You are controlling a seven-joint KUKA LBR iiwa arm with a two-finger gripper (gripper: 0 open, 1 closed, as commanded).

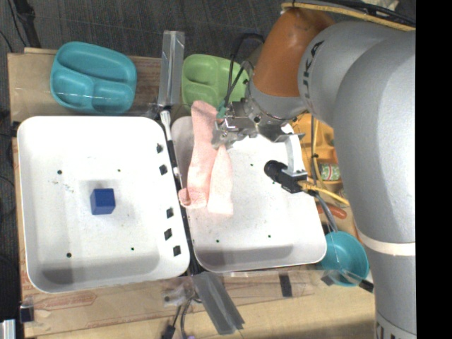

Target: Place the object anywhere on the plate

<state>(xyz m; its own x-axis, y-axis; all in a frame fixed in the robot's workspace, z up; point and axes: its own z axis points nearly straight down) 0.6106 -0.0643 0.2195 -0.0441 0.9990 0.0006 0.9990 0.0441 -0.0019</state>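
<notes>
Open left bin (42, 189) floor around 1 blue cube (103, 200)

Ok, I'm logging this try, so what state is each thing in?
pink cloth: hanging down from the pincer, draped over the right bin.
blue block: sitting flat in the left bin, untouched.
teal dish: upright on the bench behind the left bin.
green dish: upright, partly hidden by the arm.

Pink cloth (209, 167), blue cube (103, 200), white bins (42, 189), teal plate (93, 77), green plate (208, 80).
</notes>
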